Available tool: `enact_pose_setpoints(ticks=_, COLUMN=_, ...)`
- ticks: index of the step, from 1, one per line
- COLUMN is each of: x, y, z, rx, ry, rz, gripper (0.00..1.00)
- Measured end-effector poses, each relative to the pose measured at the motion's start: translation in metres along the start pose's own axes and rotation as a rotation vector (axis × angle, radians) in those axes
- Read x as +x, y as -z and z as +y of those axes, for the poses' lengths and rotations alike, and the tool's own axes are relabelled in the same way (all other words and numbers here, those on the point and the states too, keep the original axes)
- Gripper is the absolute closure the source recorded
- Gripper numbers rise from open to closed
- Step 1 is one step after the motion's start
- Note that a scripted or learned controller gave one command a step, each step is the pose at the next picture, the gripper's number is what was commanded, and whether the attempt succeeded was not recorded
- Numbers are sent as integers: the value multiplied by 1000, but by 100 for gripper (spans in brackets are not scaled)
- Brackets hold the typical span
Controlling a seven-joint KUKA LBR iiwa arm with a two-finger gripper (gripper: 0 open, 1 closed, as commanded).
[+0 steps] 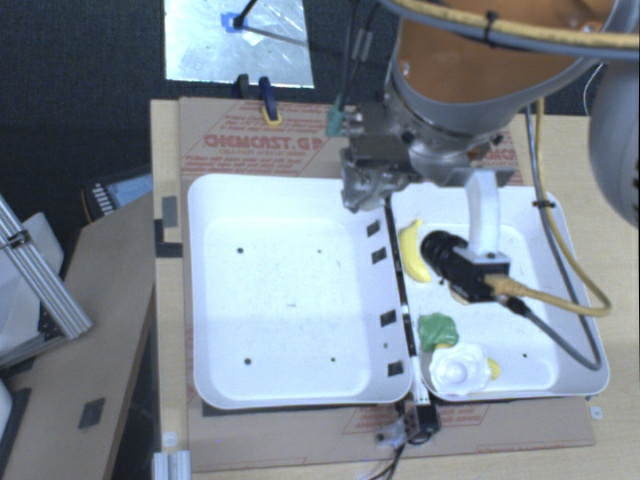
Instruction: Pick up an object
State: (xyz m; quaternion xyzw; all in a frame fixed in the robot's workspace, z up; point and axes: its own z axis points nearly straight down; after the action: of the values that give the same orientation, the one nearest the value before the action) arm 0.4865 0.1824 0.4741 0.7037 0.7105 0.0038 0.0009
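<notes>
Two white bins on the worktop (165, 168), hand (365, 190) at their shared edge, three small things in the right bin.
The grey arm (500, 38) with its glossy orange band reaches in from the right. The left bin (280, 298) and right bin (540, 363) are shallow, smooth white plastic with rounded corners. The metal hand hangs over the far end of the divider; whether it is open or closed cannot be told. Near it, towards the front, a curved yellow banana (412, 251) lies in the right bin. Further forward sits a crumpled green piece (437, 330), touching a round, glossy white piece (455, 371).
</notes>
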Motion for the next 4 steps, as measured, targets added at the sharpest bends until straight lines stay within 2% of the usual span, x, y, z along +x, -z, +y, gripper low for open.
enact_pose_setpoints(ticks=1, x=32, y=65, z=1, rx=-2, ry=-2, rz=1, gripper=100)
enact_pose_setpoints(ticks=2, x=51, y=38, z=1, rx=7, ry=-2, rz=-4, gripper=100)
enact_pose_setpoints(ticks=3, x=52, y=57, z=1, rx=4, ry=-3, rz=-2, gripper=100)
enact_pose_setpoints(ticks=4, x=52, y=56, z=1, rx=5, ry=-3, rz=-3, gripper=0)
